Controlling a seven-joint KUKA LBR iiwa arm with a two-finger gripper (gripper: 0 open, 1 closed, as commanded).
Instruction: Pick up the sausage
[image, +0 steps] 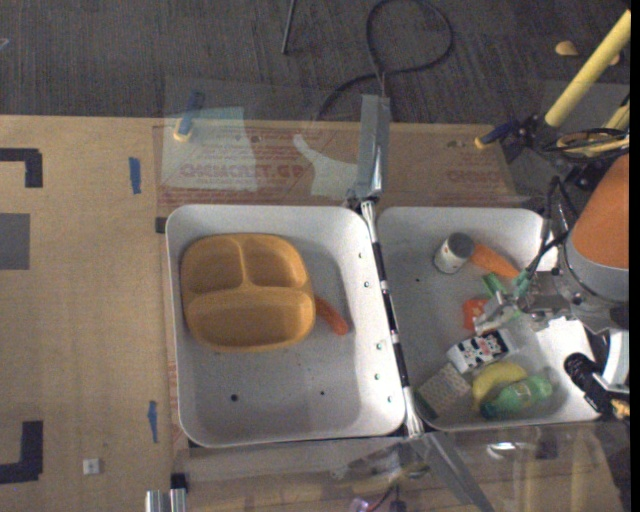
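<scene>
The sausage (332, 316) is a short orange-red stick lying in the left bin (300, 410), its upper end touching the right edge of a yellow three-compartment plate (245, 290). My gripper (500, 305) hangs over the right bin (410, 250), far to the right of the sausage, and points left. A small red item (472, 312) lies just at its tip. Nothing can be seen held in it.
The right bin holds a small grey-capped cylinder (455, 252), an orange carrot-like piece (494, 262), a black-and-white card (478, 350), a tan waffle-like square (446, 385), a banana (497, 378) and a green item (522, 396). A metal divider (385, 330) separates the bins.
</scene>
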